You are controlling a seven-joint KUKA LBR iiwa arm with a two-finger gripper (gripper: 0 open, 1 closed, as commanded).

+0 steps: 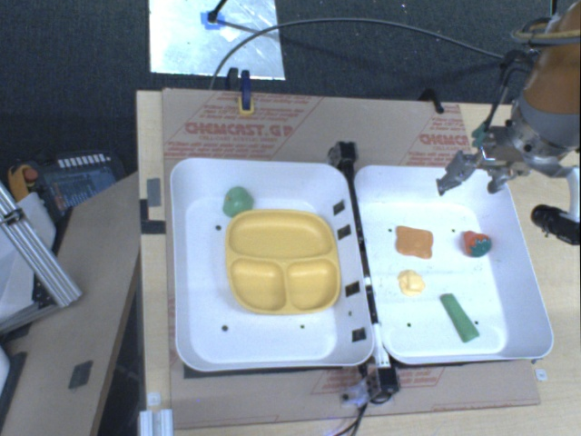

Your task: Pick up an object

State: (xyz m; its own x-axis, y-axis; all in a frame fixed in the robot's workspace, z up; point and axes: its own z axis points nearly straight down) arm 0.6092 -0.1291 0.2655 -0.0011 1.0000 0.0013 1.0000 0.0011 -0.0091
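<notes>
The right bin (517,271) holds an orange toast-like piece (414,241), a red strawberry-like item (476,242), a small pale yellow piece (411,282) and a green stick (459,317). My gripper (473,176) hangs over the bin's far edge, above and behind these objects. Its two fingers stand apart with nothing between them. In the left bin (195,271) lie a yellow divided plate (282,260) and a green round object (238,201) at the plate's far left corner.
A black clamp bar (356,243) runs between the two bins. The bins rest on a cardboard sheet (300,125). A cable (363,25) arcs across the back, and a blue and yellow clip (245,91) sits at the cardboard's far edge.
</notes>
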